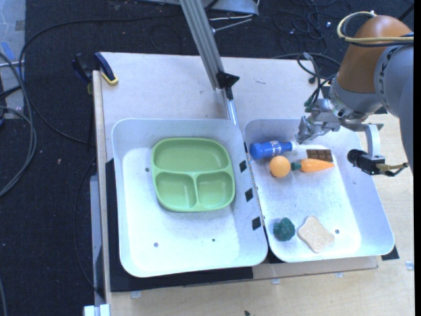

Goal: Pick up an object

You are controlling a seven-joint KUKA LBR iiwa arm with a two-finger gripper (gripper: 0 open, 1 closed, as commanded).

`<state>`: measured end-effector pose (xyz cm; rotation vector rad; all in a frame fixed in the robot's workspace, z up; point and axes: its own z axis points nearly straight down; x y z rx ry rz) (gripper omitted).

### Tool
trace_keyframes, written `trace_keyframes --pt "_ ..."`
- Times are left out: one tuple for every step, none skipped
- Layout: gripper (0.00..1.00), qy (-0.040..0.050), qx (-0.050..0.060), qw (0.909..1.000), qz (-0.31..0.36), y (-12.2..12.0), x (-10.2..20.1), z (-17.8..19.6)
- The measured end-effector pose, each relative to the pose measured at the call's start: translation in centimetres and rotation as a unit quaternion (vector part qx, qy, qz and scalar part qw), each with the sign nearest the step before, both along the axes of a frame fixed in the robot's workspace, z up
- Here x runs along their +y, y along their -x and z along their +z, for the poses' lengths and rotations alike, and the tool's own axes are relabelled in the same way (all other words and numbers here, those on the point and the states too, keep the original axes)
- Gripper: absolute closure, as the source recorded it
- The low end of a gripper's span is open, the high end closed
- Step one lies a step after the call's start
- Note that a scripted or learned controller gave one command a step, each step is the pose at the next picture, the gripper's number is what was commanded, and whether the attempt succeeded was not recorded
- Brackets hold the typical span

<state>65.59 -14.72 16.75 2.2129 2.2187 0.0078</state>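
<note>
Nearest to me stand 2 white bins side by side. Inside the left bin (131, 242) lies a green plate with 3 compartments (194, 174). Within the right bin (368, 222) I see a blue bottle (270, 149), a carrot (316, 166), a slice of bread (316, 234), an orange ball (280, 166), a brown chocolate piece (319, 154) and a small green broccoli (284, 229). Over the far edge of that bin hangs the gripper (307, 133), near the bottle but apart from it; whether it is released or clenched I cannot tell.
</note>
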Motion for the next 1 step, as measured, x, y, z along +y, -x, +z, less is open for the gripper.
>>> trace_keyframes --pt "1.00 -0.0003 0.000 1.0000 0.000 0.09 0.98 5.12"
